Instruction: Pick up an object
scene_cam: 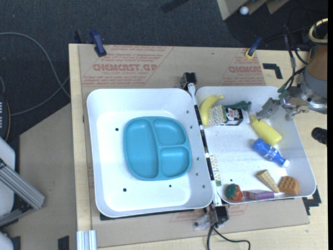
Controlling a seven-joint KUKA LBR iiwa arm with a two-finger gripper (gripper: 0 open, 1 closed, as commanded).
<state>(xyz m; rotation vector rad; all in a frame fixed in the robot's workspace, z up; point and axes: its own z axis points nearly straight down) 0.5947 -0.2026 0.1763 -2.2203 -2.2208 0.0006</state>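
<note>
Yellow plastic bottle (266,130) lies in the right white bin (307,163) just below my jaws, which I see spread open and empty, so I would lower them straight and close across its narrow body.

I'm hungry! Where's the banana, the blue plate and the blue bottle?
banana (208,108), camera view, middle of its curve.
blue plate (156,148), camera view, centre where its dividers meet.
blue bottle (268,151), camera view, its body.
</note>
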